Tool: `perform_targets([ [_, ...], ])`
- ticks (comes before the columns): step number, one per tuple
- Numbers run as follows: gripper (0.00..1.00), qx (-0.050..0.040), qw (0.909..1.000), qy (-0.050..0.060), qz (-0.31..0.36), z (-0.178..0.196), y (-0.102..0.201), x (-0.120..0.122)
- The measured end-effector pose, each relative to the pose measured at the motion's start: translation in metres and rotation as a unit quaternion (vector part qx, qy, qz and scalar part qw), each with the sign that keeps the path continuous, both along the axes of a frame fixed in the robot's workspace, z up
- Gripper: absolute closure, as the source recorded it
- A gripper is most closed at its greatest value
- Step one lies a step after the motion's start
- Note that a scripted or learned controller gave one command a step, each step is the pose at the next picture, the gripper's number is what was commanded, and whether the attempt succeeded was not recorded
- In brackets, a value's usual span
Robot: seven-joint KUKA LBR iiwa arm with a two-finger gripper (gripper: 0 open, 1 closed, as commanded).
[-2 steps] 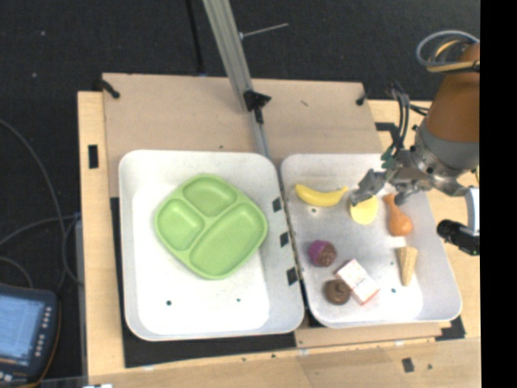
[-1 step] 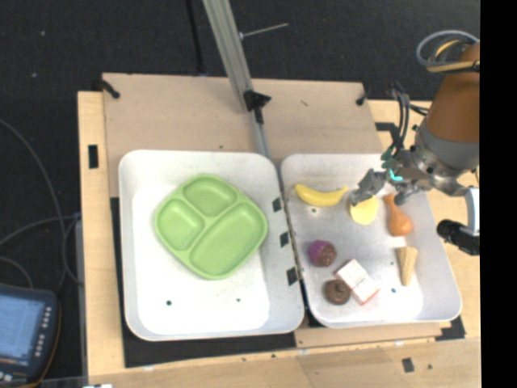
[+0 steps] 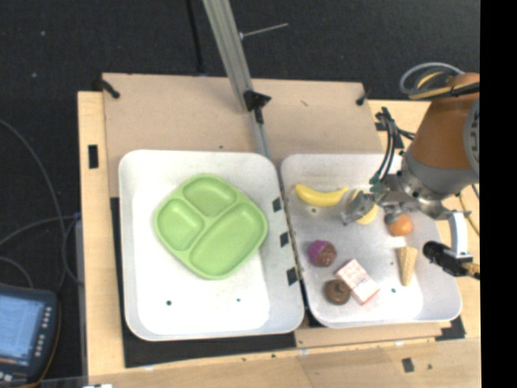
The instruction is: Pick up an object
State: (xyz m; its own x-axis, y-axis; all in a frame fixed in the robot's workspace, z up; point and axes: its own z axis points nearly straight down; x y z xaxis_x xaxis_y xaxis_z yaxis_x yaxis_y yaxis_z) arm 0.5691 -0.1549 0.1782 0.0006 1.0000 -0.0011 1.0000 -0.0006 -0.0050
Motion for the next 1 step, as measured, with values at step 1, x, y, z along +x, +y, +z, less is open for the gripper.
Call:
perform_targets([
  [1, 0.00, 0.0001, 1.0000, -0.001, 0.000, -0.0485, 0.0077, 0.0025],
])
